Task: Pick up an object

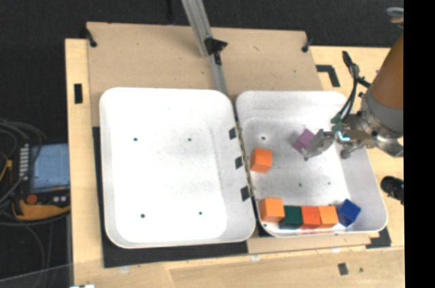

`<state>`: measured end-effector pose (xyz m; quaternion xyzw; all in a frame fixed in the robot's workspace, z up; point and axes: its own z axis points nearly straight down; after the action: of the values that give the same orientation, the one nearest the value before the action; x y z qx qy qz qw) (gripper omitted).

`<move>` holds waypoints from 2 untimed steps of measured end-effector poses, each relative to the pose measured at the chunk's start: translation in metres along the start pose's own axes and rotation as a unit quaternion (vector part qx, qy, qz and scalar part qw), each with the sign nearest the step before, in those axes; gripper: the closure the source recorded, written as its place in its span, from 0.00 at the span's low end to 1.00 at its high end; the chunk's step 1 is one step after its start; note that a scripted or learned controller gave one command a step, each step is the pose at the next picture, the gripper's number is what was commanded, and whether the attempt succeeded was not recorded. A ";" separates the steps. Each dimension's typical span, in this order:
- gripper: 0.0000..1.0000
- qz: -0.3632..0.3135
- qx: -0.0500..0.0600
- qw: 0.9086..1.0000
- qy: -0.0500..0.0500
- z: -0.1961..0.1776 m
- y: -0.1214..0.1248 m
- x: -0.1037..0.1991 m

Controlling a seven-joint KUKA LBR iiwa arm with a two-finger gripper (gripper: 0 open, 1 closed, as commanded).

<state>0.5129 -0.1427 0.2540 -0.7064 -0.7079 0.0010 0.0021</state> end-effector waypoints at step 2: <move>0.00 0.003 0.000 1.000 -0.001 0.042 0.001 0.005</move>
<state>0.5141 -0.1380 0.2123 -0.7087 -0.7055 0.0016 0.0014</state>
